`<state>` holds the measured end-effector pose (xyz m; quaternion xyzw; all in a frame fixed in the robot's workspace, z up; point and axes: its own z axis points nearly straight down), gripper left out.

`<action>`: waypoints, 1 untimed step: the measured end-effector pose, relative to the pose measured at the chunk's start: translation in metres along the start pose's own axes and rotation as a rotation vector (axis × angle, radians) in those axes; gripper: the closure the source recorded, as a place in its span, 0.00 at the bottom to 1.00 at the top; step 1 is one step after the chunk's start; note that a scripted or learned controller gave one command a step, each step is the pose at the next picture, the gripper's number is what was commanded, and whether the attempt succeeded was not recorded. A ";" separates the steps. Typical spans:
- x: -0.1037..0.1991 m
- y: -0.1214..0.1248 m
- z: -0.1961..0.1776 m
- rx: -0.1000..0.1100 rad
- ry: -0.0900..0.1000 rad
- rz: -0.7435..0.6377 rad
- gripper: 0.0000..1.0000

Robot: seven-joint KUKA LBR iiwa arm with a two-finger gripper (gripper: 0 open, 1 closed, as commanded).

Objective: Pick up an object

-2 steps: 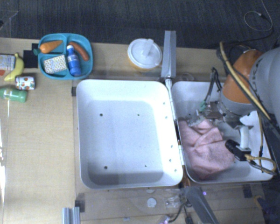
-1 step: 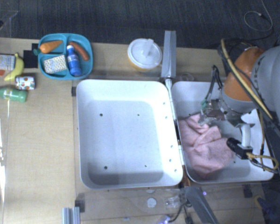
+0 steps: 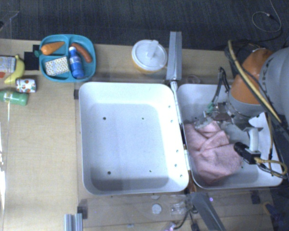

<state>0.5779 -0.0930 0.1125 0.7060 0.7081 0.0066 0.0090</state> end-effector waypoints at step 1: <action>0.010 0.006 0.022 0.008 0.001 -0.116 0.00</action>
